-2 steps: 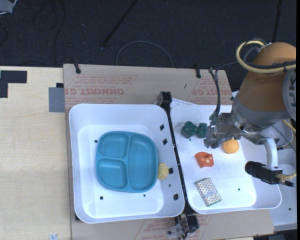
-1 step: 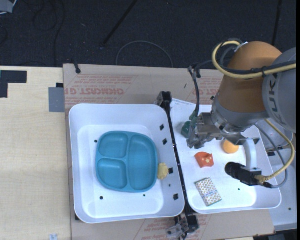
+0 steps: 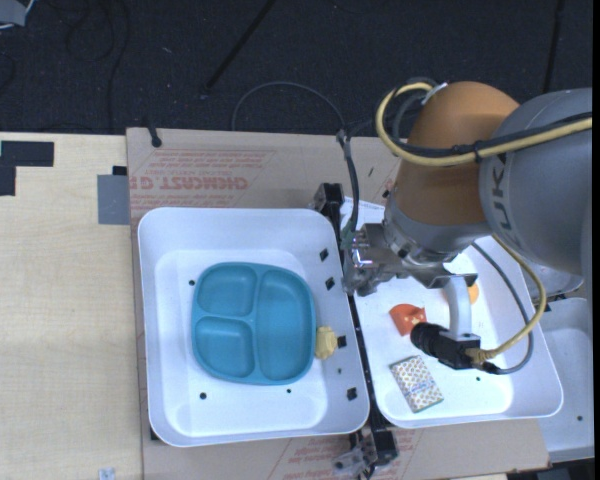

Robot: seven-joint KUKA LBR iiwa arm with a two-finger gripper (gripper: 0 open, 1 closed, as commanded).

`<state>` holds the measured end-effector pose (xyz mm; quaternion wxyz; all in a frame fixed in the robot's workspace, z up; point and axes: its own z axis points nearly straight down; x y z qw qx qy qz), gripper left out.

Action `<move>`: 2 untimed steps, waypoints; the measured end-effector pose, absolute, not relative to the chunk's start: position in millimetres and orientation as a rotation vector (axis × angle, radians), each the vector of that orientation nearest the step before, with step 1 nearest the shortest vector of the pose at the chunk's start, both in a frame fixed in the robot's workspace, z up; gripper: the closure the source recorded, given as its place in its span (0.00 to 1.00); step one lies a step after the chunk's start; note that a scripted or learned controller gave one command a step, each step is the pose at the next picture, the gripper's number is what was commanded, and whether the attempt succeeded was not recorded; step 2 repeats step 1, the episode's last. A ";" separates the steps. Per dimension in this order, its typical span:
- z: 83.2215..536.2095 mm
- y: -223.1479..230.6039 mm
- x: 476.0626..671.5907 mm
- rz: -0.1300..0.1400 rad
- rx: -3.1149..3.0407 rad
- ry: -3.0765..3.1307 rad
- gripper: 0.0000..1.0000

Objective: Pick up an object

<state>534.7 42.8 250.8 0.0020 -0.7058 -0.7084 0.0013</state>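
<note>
Claw [image 3: 363,268] sits low over the wall between my two bins; apart or together, I cannot tell. Left bin [image 3: 180,230]: blue divided plate [image 3: 252,323], yellow piece [image 3: 325,343] just beside it. Right bin [image 3: 525,388]: orange piece [image 3: 408,318] and speckled packet [image 3: 417,383], probably the easiest picks, being nearest.

Arm [image 3: 460,168] from right, gripper [image 3: 364,265] downward

Two white bins [image 3: 230,423] stand side by side. Left bin [image 3: 166,268], two items: one blue divided plate [image 3: 252,323], one small yellow piece [image 3: 325,342]. Right bin [image 3: 525,393], two items: one orange piece [image 3: 407,317], one speckled flat packet [image 3: 416,383].
</note>
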 end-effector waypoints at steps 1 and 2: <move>248.8 98.7 532.6 0.004 -2.214 -2.224 1.00; 248.8 98.7 532.6 0.004 -2.214 -2.224 1.00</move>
